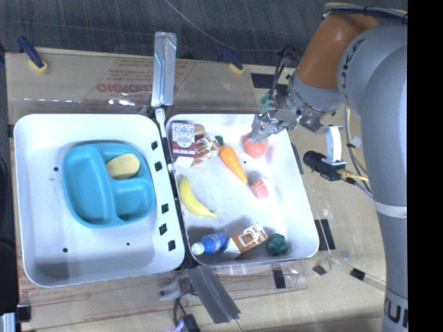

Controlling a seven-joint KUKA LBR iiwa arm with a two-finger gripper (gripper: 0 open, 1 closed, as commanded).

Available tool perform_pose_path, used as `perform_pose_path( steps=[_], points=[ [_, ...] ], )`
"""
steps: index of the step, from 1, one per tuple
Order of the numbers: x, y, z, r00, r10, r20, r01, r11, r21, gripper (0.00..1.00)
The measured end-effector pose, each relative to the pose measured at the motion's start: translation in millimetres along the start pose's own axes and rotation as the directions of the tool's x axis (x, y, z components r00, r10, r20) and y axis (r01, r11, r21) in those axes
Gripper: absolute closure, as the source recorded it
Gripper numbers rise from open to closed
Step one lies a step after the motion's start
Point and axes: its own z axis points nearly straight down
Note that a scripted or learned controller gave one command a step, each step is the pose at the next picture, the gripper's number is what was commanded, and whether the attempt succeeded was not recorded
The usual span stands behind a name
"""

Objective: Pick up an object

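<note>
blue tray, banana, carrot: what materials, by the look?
Blue tray: likely moulded plastic, smooth, with a soft sheen and rounded compartments. Banana: probably a plastic toy, uniform yellow with no blemishes. Carrot: probably plastic too, flat even orange; foam or rubber can't be ruled out.

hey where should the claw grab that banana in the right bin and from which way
Grip the banana across its middle, coming straight down from above. It lies flat on the bin floor with bare white on both long sides, and it is thickest mid-curve. Set the fingers across its narrow width. The claw sits over the red item.
</note>
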Motion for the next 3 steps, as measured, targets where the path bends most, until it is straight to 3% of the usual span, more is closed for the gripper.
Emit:
perform_pose_path(
  steps=[1, 2, 3],
  points=[
    [28, -42, 97, 0.998, -0.059, -0.002, 0.06, 0.998, 0.008, 0.0],
    [-9, 34, 32, 0.997, -0.079, 0.003, 0.079, 0.997, -0.008, 0.0],
    [56, -15, 109, 0.985, -0.173, -0.003, 0.173, 0.985, 0.005, 0.0]
  ],
)
